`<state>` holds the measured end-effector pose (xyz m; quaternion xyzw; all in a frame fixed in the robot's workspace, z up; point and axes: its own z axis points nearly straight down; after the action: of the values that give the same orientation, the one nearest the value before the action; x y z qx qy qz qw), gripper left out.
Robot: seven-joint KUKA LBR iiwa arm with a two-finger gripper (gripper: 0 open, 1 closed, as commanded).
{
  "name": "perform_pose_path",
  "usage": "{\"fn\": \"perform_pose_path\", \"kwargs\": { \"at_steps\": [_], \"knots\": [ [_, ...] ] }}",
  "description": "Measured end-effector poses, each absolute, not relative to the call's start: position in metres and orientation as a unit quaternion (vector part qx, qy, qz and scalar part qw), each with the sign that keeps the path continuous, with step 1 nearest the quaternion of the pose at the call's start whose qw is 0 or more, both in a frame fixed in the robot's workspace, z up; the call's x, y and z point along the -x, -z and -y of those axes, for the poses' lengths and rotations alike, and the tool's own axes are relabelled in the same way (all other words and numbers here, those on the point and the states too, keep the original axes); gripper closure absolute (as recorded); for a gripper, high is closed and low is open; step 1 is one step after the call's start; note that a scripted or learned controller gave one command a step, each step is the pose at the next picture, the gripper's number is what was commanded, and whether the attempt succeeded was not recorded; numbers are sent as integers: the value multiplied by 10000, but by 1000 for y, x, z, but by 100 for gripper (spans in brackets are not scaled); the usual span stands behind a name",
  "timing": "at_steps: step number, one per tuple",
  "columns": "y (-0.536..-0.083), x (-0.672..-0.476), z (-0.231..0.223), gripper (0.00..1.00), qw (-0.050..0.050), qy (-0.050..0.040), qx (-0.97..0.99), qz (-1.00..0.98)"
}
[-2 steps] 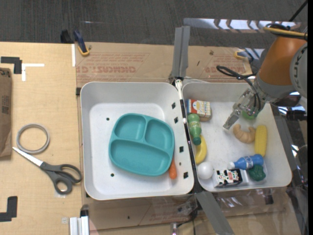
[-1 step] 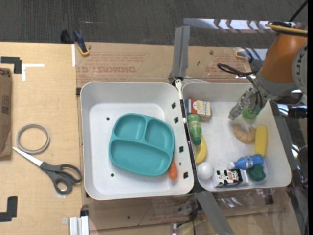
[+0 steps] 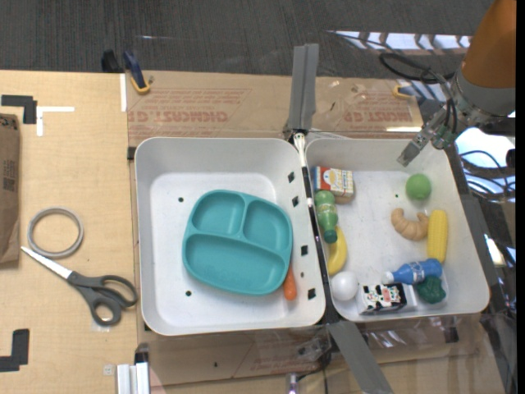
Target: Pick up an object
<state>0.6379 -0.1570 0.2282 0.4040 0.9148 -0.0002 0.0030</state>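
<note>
The worktop is pale wood on the left, with brown cardboard under and behind two shallow white bins. The left bin holds a teal divided plate lying flat near its middle, and a small orange carrot lies just beside the plate's lower right edge, against the wall shared with the other bin. The right bin holds the small things to pick from. The grey arm with its orange band comes in from the upper right, and the pincer hangs over the right bin's upper right corner, near a green ball but apart from it; nothing sits between its tips, and whether they are wide or narrow cannot be told.

On the worktop to the left lie scissors with grey handles and, above them, a roll of tape.

Within the right bin, a banana lies along the left wall, below a green toy bottle and a small printed carton. A yellow corn cob stands beside a tan croissant, touching it. Near the front wall are a blue bottle, a black and white carton, a dark green broccoli and a white ball.
</note>
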Motion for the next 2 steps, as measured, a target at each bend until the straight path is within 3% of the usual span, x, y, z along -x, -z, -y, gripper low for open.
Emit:
{"fn": "perform_pose_path", "kwargs": {
  "at_steps": [1,2],
  "knots": [
    [-227,-637,157,0,19,4,-4043,-9146],
    [-92,-574,171,0,2,1,-4731,-8810]
  ]
}}
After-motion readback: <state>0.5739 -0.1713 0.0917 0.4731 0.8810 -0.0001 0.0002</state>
